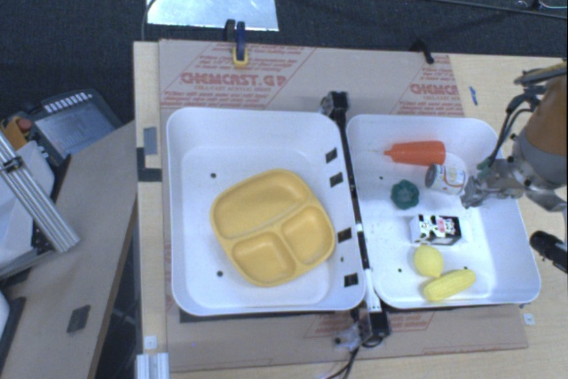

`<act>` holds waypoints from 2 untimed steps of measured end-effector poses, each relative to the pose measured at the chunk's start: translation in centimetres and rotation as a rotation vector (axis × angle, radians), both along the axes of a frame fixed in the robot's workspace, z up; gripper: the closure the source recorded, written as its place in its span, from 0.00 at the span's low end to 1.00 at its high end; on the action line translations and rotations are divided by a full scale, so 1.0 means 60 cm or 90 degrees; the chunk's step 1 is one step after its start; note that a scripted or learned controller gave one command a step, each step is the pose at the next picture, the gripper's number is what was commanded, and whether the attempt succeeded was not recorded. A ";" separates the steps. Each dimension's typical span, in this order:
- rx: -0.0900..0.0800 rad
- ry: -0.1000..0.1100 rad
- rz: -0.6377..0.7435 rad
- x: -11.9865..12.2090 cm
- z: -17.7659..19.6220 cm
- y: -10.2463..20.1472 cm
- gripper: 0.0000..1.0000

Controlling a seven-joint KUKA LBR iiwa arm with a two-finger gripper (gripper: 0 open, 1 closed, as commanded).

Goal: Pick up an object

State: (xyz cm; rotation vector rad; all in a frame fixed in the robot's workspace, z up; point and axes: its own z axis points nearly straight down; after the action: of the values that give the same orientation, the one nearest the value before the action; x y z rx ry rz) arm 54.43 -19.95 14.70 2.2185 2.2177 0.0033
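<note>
Bench with 2 white bins side by side. Right bin (510, 280): 1 orange carrot (415, 153) near the far wall; 1 clear cup (446, 175) just below the carrot's right end; 1 dark green lump (405, 193) toward the middle; 1 black-and-white carton (436, 229) lower down; 1 yellow lemon (429, 261) below the carton; 1 yellow corn cob (449, 284) just beside the lemon, near the front wall. Gripper (470, 195) enters from the right on a grey arm (541, 146), its tip just right of the cup and above the carton, apart from both; whether it is open or closed cannot be told, and nothing is seen in its grasp. Left bin (191, 146): 1 yellow divided plate (271, 226) with 3 compartments, lying flat at the centre.
</note>
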 end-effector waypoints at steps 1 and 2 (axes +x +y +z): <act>0.000 -0.001 0.003 0.000 0.074 0.005 1.00; -0.001 -0.001 0.003 0.013 0.158 -0.009 1.00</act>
State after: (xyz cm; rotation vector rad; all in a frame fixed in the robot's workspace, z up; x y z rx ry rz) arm 55.21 -20.49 24.16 2.2122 2.2208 0.0045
